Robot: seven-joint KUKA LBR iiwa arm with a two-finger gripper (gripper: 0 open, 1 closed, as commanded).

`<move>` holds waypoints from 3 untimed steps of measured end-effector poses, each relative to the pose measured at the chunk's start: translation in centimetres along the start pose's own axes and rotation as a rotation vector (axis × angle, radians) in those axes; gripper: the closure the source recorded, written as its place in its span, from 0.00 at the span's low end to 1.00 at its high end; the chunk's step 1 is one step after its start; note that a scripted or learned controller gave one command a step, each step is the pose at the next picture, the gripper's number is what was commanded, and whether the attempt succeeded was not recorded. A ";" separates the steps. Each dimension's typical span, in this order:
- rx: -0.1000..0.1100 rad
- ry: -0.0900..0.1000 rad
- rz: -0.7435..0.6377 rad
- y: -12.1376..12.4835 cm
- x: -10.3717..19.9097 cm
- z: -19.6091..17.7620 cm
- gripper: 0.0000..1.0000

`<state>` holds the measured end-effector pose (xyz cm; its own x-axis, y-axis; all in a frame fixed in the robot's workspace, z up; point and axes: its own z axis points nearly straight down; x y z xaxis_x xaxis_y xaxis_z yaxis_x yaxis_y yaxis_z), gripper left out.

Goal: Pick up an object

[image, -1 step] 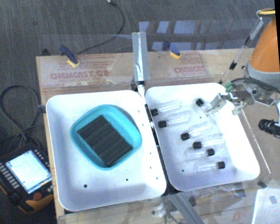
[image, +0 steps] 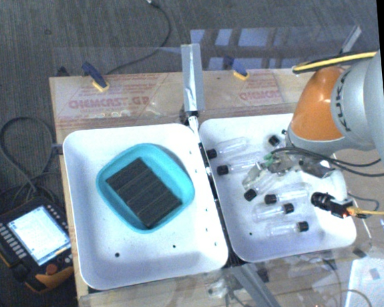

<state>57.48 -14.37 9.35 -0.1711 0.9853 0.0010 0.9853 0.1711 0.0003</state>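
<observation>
Several clear vials with black caps lie in the right bin (image: 243, 245). One vial (image: 230, 147) lies at the far left of that bin, and another (image: 283, 228) near its front. My gripper (image: 265, 168) is low over the middle of the right bin, among the vials, below the orange band (image: 315, 115) of the arm. A vial (image: 276, 198) lies just in front of it. In the left bin (image: 94, 258) sits a blue dish (image: 117, 173) holding a black ribbed block (image: 144, 192).
The arm's grey body and cables (image: 344, 210) cover the right side of the right bin. A metal post (image: 192, 76) stands behind the seam between the bins. A teach pendant (image: 32, 237) lies on the floor at left.
</observation>
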 end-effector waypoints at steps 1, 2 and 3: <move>-0.010 -0.010 -0.106 2.1 3.9 0.3 0.00; -0.016 -0.007 -0.104 2.3 3.9 -0.8 1.00; 0.000 -0.004 -0.002 10.8 7.7 -9.1 1.00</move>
